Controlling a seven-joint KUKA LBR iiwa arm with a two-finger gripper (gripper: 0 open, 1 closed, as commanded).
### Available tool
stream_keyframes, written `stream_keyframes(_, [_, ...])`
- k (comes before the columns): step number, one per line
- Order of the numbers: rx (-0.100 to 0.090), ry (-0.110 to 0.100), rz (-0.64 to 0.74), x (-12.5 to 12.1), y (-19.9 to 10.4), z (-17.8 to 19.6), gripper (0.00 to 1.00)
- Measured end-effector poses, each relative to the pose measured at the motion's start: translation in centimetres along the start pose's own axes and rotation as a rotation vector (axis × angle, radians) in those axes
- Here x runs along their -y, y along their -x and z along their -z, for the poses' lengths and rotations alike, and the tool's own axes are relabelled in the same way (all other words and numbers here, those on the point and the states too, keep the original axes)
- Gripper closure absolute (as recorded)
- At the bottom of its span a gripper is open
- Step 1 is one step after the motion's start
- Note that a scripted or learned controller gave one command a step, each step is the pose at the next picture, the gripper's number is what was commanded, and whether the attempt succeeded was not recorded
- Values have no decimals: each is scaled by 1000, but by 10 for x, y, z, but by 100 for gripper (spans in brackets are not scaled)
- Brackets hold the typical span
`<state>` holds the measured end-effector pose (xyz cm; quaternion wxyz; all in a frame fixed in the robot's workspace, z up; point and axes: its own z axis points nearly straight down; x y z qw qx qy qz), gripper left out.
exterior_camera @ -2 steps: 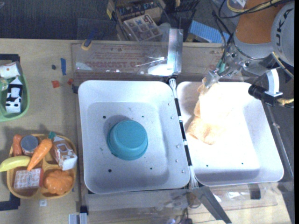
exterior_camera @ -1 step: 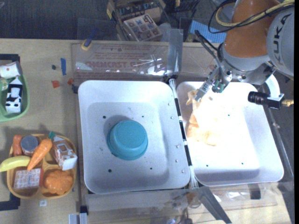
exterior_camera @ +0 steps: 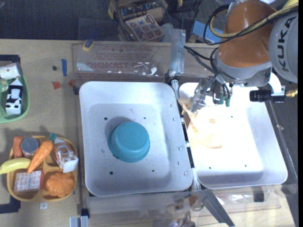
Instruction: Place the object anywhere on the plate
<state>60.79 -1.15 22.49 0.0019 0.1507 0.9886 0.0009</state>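
A round blue plate (exterior_camera: 129,141) lies in the middle of the left white bin (exterior_camera: 94,98). In the right bin (exterior_camera: 255,169), under strong glare, a pale tan object (exterior_camera: 204,129) rests near the left wall; its outline is washed out. My gripper (exterior_camera: 211,98) hangs over the back left part of the right bin, just above and behind the tan object. Its fingers (exterior_camera: 201,98) stand apart, open, and nothing shows between them. The grey arm with its orange band (exterior_camera: 246,27) comes in from the upper right.
A yellow tray (exterior_camera: 71,148) of toy food, with a carrot and a banana, sits at the front left of the bench. A green dish (exterior_camera: 21,105) stands at the left edge. A clear plastic box (exterior_camera: 118,63) lies behind the left bin.
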Motion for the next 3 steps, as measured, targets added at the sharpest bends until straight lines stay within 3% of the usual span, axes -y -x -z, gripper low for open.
stream_keyframes(1, [0, 1, 300, -31, -44, 9, 100])
stream_keyframes(2, [-1, 0, 303, -67, -80, 4, 100])
stream_keyframes(3, [-1, 1, 302, -67, -80, 4, 0])
